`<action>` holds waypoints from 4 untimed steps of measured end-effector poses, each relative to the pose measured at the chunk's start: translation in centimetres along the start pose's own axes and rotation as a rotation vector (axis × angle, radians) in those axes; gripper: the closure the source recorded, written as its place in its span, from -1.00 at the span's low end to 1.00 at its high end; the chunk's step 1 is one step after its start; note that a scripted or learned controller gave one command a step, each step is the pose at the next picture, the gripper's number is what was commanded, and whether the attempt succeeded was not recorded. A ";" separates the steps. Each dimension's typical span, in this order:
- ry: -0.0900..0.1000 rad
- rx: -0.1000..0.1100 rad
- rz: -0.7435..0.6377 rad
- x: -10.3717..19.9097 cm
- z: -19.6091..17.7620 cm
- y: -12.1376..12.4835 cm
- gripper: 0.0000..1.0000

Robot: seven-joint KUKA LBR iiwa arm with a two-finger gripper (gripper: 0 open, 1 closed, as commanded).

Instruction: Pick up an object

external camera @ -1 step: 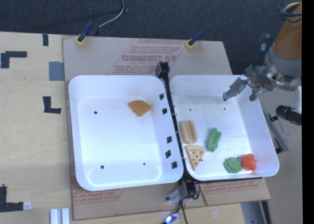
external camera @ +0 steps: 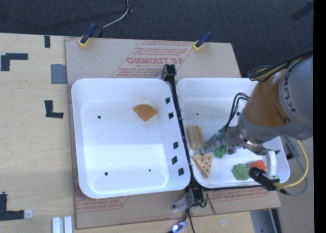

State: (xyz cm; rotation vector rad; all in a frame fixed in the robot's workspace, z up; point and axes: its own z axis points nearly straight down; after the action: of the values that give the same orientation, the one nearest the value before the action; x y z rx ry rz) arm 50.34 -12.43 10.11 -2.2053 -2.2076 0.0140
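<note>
My gripper (external camera: 214, 144) is low inside the right bin (external camera: 214, 88), reaching in from the right under the orange-banded wrist. A small green item (external camera: 220, 151) lies right at its tip, touching or just beneath it. Just left of the gripper lies a tan bread-like piece (external camera: 194, 136). A triangular tan slice (external camera: 204, 164) rests below it, near the bin's front. A green broccoli-like piece (external camera: 240, 171) and a red-orange piece (external camera: 257, 165) lie at the front right. An orange-brown waffle piece (external camera: 145, 111) lies alone in the left bin (external camera: 86, 125).
A black divider (external camera: 175, 125) runs where the two bins meet. The bins rest on a cardboard sheet (external camera: 153, 58) held by two clamps at the back. A black cable (external camera: 282, 190) loops at the right bin's front right corner.
</note>
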 end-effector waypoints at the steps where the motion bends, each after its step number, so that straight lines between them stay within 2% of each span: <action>1: -0.011 -0.036 -0.007 2.4 -11.0 9.4 -1.00; 2: -0.008 -0.013 0.005 -1.5 -5.1 3.6 -1.00; 3: -0.008 -0.016 0.002 -0.3 1.9 -2.2 -1.00; 4: -0.010 -0.024 -0.003 1.8 1.5 4.9 -1.00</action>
State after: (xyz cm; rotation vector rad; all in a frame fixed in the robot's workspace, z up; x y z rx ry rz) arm 55.18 -10.56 8.52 -2.2193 -2.2276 -0.0018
